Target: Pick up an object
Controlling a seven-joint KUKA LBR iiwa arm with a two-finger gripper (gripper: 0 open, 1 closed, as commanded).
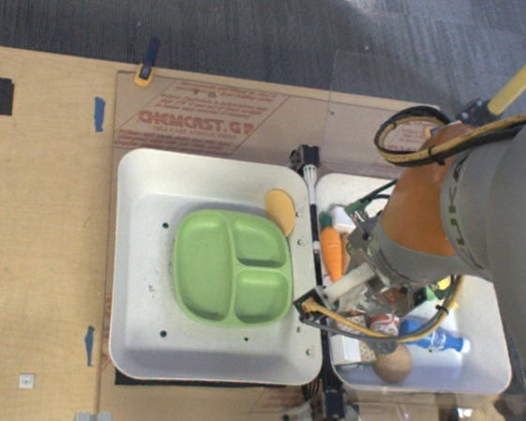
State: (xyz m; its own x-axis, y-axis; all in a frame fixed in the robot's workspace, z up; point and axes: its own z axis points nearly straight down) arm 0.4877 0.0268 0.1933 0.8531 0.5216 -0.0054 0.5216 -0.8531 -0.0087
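My gripper [366, 297] hangs low over the right bin [485, 372], mostly hidden under the grey and orange wrist. Several small objects lie around it in that bin. An orange carrot [333, 251] lies just to its left by the bin's wall. A brown rounded object [394, 364] sits near the front edge, and a blue bottle [439, 341] lies to the right. A red and white item [384, 320] peeks out from under the wrist. I cannot see whether anything is held.
The left bin [137, 238] holds a green divided plate [233, 267] and a yellow-orange oval object [282, 210] at its back right corner. A black divider [311, 220] runs between the bins. Cables [408, 136] loop off the arm.
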